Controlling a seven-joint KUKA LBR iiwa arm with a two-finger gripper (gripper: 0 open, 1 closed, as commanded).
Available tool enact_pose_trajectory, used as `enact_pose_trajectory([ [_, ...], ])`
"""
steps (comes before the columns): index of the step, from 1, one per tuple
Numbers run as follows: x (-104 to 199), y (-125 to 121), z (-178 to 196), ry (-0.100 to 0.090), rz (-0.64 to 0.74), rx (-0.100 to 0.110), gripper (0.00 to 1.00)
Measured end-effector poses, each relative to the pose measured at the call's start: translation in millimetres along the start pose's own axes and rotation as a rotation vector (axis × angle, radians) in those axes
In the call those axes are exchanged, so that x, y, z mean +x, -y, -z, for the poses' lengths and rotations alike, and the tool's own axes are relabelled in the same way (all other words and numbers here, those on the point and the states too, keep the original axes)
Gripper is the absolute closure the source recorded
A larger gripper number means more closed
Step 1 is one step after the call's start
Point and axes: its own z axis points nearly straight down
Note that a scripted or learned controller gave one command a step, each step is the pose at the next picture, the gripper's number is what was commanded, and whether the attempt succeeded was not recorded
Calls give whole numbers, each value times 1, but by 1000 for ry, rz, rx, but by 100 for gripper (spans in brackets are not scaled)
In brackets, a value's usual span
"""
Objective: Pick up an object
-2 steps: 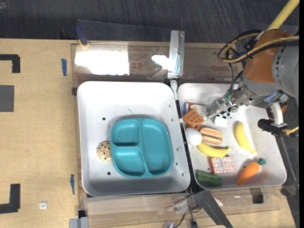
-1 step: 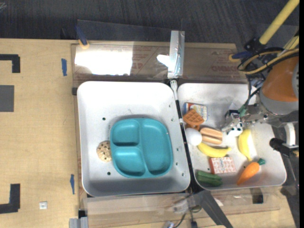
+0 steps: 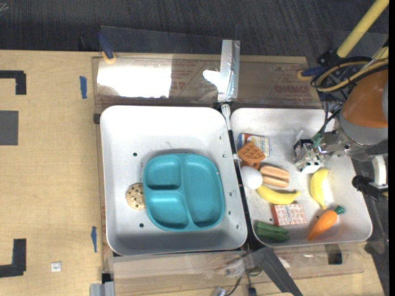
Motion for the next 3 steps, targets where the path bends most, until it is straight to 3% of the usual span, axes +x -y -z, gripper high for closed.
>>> enact_pose_trajectory([
  [1,66,-63,77,-4,102,10,100],
  [2,78,-25,57,-8,489,14,100],
  [3,118,31,116,-6,466,9,100],
])
